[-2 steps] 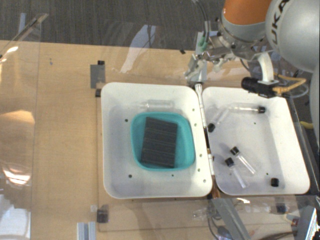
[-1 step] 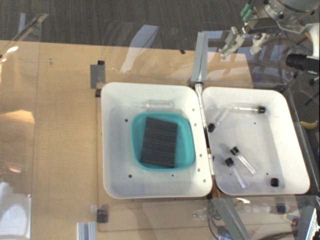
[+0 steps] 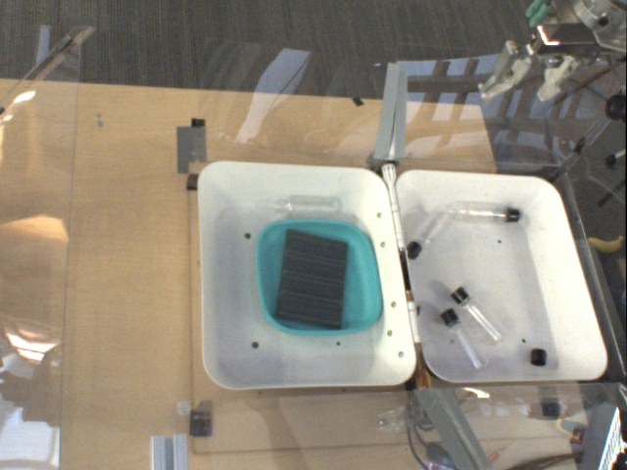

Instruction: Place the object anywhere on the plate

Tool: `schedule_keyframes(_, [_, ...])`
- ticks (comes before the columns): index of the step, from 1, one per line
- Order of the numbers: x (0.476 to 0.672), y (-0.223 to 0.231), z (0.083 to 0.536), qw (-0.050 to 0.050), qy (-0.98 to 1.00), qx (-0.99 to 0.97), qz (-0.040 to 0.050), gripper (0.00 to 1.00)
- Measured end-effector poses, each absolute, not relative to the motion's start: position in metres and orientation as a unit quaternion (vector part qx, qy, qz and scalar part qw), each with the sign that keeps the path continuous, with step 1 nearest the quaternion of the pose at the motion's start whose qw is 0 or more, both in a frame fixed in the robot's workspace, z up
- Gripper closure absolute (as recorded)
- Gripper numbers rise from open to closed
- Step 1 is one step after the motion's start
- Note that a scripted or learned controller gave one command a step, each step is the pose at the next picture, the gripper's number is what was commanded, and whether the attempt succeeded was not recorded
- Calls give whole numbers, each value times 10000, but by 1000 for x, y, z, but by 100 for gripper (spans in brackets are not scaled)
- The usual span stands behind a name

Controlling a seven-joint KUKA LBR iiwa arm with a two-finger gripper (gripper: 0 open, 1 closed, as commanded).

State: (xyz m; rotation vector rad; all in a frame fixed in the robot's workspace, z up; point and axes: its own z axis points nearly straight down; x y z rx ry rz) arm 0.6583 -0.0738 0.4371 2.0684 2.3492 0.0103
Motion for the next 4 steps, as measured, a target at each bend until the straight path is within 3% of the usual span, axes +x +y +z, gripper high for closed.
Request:
schedule_keyframes(1, [585, -151, 438, 64, 7573, 6530, 28, 0])
schedule_keyframes(2, [539, -206, 437, 60, 7187, 6953, 22, 0])
schedule_keyframes(3, [488, -206, 216, 21, 6785, 7346, 12, 0])
schedule_keyframes(4, [506, -186, 427, 75, 7734, 6338, 27, 0])
